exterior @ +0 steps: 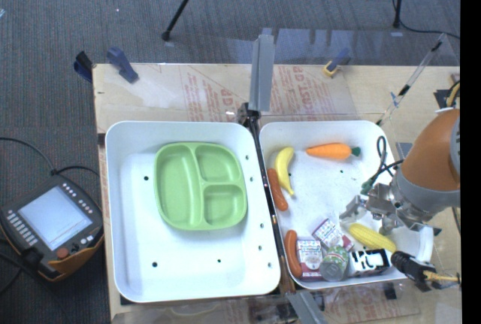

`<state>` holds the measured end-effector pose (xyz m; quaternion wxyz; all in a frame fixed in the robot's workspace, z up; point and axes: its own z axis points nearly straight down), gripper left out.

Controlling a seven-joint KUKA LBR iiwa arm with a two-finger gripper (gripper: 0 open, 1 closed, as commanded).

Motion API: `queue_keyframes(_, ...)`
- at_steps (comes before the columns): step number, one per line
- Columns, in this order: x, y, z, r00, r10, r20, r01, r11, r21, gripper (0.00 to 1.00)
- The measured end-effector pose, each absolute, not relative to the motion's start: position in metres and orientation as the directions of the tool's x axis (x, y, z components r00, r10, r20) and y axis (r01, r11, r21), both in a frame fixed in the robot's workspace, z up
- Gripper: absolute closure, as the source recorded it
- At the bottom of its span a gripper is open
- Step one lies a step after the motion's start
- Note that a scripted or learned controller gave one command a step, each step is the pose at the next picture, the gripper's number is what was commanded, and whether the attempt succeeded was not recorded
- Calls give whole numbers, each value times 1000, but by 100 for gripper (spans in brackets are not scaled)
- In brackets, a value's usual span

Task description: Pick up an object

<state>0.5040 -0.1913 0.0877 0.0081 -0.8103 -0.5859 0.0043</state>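
The grey metal gripper (373, 204) hung low by the right bin's (322, 125) right edge, just above the yellow toy corn cob (372, 237) near the bottom right corner, gripping nothing I could see, so the pick-up was not done yet

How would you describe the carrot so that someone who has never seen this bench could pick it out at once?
Start at the right-hand white bin, the one crowded with toy food. Look along its far edge, away from the packets heaped at the near end. There the carrot lies alone on its side: orange, tapered, with a small green tip, unlike the yellow banana to its left.
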Motion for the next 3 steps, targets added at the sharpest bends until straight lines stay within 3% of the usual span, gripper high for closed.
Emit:
queue_keyframes(1, 503, -192, 93, 318, 948, 3, 948, -318, -26, 100)
queue_keyframes(2, 503, -192, 93, 319, 948, 3, 948, -318, -26, 0)
queue_keyframes(3, 503, -192, 97, 322, 947, 3, 946, -322, -33, 100)
